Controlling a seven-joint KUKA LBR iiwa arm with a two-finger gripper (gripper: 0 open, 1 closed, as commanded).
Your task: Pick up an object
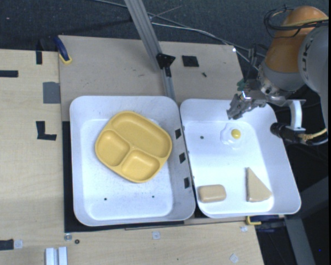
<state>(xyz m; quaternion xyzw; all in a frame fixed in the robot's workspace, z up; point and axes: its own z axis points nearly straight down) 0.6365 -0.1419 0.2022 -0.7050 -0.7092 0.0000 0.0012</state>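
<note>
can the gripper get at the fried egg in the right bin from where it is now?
Probably yes. The gripper hangs just above and beside the fried egg in the right bin, with nothing between them. The tan block and wedge lie well clear, near the front rim.

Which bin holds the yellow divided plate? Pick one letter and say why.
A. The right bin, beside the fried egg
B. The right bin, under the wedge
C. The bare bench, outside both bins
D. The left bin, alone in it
D: the yellow divided plate lies by itself in the left bin, while the fried egg and the wedge lie in the right bin.
</note>
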